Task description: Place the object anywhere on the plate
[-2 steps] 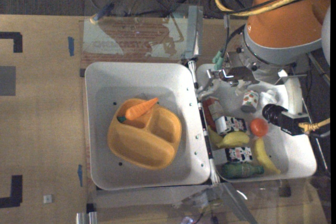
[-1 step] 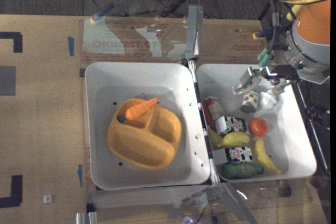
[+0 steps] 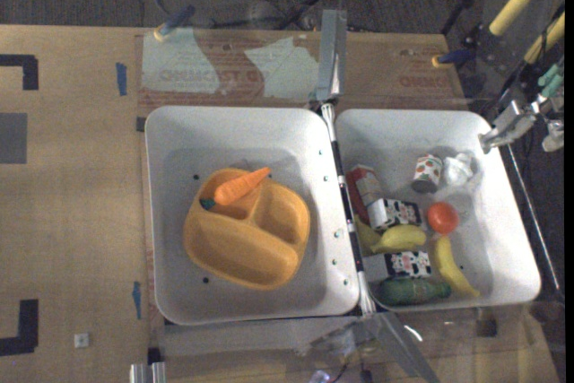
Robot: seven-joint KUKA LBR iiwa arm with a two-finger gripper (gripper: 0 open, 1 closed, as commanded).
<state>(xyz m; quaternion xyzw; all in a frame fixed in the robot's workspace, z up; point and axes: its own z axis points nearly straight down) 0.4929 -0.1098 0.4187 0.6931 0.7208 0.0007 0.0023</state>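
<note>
From my remote seat I see the left bin (image 3: pixel 170 139) holding the yellow divided plate (image 3: pixel 244 238), and the right bin (image 3: pixel 511 220) beside it crowded with a red can (image 3: pixel 365 185), two bananas (image 3: pixel 399 239), two small cow-print cartons (image 3: pixel 395 213), a green cucumber-like piece (image 3: pixel 413 291), a red tomato (image 3: pixel 442 217), a patterned cup (image 3: pixel 428 170) and a crumpled white item (image 3: pixel 459 168). The orange carrot (image 3: pixel 237 187) lies across the plate's upper compartment, its green end pointing left, touching the plate. At the right bin's upper right corner I see the gripper (image 3: pixel 499 133), but I cannot tell its state.
</note>
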